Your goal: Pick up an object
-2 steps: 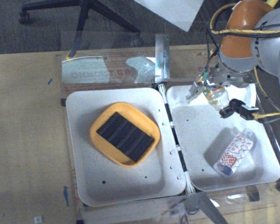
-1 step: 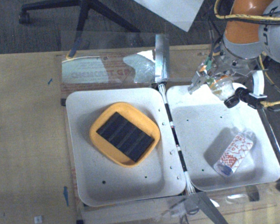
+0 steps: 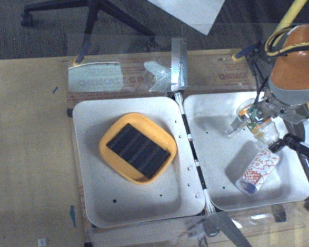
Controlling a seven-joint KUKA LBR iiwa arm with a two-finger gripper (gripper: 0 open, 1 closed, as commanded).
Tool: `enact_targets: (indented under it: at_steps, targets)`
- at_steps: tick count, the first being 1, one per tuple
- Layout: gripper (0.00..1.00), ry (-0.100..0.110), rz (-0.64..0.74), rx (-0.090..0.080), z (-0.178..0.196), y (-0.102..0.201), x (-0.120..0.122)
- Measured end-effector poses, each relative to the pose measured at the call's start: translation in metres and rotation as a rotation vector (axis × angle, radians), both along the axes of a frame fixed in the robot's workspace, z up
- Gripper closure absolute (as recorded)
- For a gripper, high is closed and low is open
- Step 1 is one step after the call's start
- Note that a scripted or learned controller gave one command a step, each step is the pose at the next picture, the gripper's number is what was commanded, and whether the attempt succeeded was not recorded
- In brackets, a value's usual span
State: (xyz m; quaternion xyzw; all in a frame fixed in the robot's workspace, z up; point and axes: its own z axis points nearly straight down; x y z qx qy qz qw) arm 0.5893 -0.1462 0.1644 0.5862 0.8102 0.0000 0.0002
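Note:
In the left bin (image 3: 91, 198) a yellow-orange rounded block (image 3: 138, 148) with a black ribbed panel on top lies a little left of centre. A white tube with a red pattern and a blue end (image 3: 258, 170) lies slantwise in the lower right of the right bin (image 3: 217, 190). My gripper (image 3: 239, 124) hangs over the upper middle of the right bin, pointing left, above and left of the tube and apart from it. A small clear, pale item (image 3: 264, 132) sits just under the wrist; I cannot make out what it is.
The arm's orange band (image 3: 293, 66) and grey wrist cover the right bin's upper right corner, with cables beside them. A metal divider (image 3: 190, 144) runs between the bins. Clear packaging (image 3: 159, 75) lies on the board behind the bins.

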Motion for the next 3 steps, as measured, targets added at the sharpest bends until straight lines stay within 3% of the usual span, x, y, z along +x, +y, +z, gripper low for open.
enact_targets:
  at_steps: [1, 2, 3]
  targets:
    - [0.00, -0.007, -0.042, 0.000, -0.077, -0.061, 0.046]
    - [1.00, -0.011, -0.044, -0.001, -0.067, -0.062, 0.046]
    - [1.00, -0.002, 0.011, -0.001, 0.034, 0.009, 0.063]
